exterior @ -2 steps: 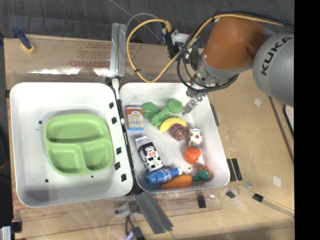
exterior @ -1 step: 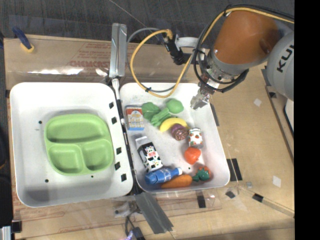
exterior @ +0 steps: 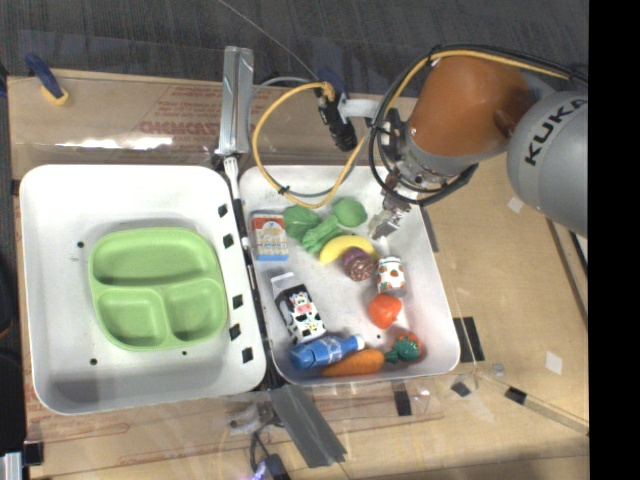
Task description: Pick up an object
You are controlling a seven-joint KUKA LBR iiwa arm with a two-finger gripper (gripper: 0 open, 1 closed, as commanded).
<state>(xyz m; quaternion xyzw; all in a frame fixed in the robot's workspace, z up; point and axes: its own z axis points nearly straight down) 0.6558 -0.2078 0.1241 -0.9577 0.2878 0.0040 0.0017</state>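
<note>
Banana [exterior: 343, 247] lies centre-right of frame in the right bin [exterior: 436, 298], just left and below my fingers [exterior: 385, 223], long axis running left-right. I cannot tell whether they are open or closed; nothing visibly held.

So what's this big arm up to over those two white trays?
The grey and orange arm reaches in over the right bin, which holds a jumble of toy food and small packages. Its claw hangs near the bin's upper edge, beside a green toy and just above a yellow banana. Nothing is visibly in its grip. The left bin holds a green divided plate.
</note>
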